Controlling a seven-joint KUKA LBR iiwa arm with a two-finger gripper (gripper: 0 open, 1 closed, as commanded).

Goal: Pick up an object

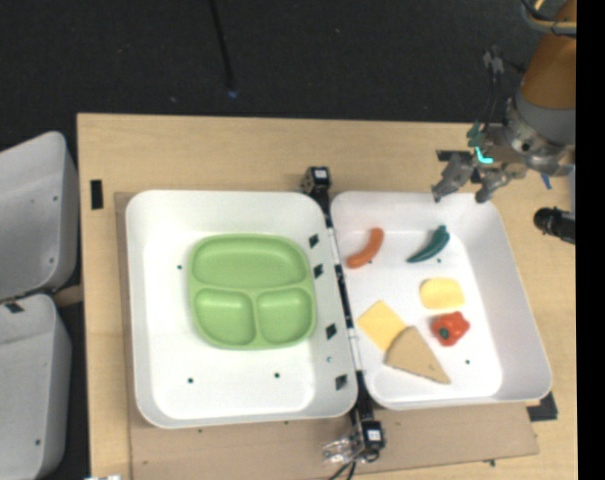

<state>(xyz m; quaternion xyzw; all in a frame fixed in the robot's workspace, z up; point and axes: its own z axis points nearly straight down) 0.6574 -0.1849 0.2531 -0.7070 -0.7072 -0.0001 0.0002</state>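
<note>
Toy food in the right bin, gripper up by the far corner.

The gripper (466,182) hangs over the right bin (517,298) at 1 o'clock, 2 fingers spread, pinching nothing. Inside lie an orange sausage (365,249), a green pepper (429,245), a yellow lump (441,292), a red tomato (449,327), a yellow cheese square (380,324) and a tan wedge (416,356). The left bin (152,268) holds a green tray (251,290).

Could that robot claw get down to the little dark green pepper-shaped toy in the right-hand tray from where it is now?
Probably yes. The two-finger gripper hangs open above the right white bin's far rim, and the dark green pepper-shaped toy lies just below it in the picture, apart from the other pieces, with nothing over it.
</note>
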